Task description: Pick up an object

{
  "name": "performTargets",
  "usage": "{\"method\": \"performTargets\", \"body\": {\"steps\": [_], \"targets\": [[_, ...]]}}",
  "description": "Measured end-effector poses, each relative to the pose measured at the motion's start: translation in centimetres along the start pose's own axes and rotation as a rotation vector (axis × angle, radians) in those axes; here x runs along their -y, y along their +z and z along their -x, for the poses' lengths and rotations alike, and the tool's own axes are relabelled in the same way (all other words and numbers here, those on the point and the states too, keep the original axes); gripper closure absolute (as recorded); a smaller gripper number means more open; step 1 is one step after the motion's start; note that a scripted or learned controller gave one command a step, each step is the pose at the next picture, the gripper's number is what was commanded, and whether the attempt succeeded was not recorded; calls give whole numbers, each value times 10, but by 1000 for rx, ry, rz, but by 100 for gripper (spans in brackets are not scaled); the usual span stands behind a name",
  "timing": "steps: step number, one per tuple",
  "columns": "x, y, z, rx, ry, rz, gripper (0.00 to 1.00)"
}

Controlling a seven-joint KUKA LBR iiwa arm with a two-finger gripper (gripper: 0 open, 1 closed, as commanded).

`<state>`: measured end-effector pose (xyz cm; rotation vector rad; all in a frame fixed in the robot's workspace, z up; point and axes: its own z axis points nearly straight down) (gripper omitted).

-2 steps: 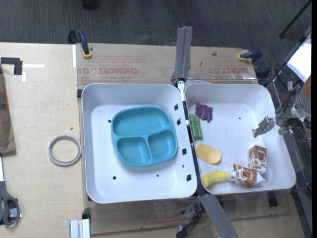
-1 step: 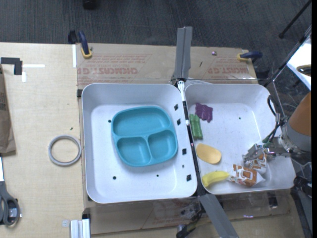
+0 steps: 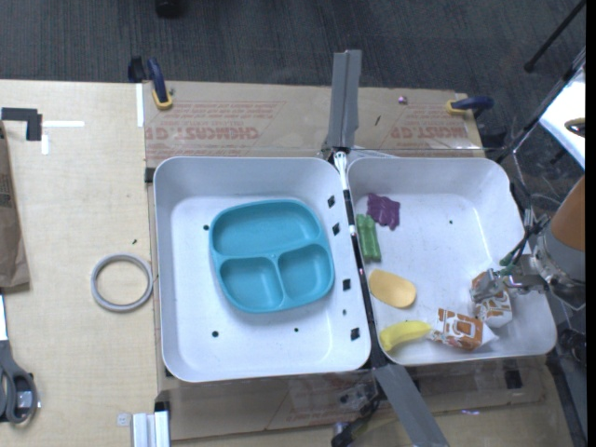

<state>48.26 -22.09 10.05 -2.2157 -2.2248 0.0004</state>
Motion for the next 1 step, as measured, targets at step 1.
{"method": "performTargets", "body": {"steps": [1], "targets": [[-33,-140,-51,2,60,0,100]]}}
